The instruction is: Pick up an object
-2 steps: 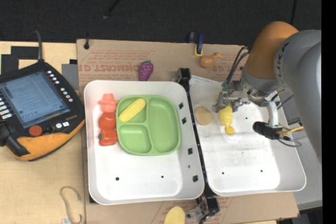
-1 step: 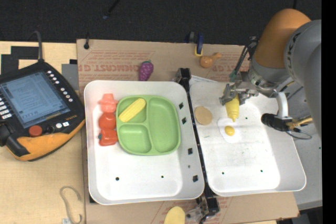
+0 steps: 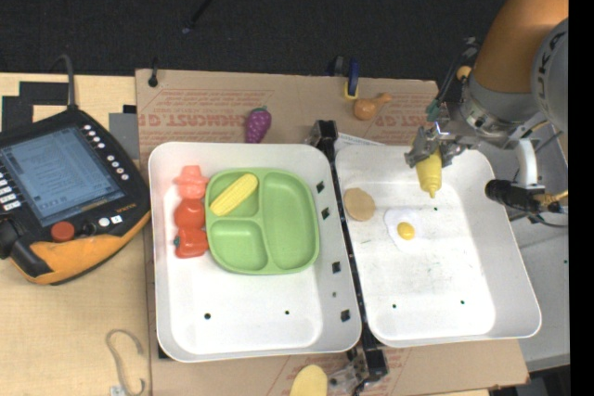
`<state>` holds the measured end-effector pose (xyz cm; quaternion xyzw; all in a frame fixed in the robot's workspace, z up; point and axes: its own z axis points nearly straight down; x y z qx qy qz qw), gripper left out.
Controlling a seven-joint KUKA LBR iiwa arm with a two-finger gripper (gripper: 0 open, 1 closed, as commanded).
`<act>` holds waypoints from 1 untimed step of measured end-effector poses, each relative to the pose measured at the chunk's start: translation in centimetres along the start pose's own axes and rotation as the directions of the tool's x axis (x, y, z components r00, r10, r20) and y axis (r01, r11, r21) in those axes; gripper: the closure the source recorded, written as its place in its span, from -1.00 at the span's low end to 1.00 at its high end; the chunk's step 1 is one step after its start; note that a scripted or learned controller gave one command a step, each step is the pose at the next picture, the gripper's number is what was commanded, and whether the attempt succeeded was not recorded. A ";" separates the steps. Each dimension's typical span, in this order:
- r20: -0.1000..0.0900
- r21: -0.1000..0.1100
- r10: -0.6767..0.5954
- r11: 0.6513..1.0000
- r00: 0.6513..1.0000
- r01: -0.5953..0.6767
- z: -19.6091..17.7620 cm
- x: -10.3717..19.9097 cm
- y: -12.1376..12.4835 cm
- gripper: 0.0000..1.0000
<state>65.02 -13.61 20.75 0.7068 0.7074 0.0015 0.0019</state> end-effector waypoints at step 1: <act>-0.001 0.003 -0.001 1.000 1.000 0.001 -2.2 -0.2 0.0 1.00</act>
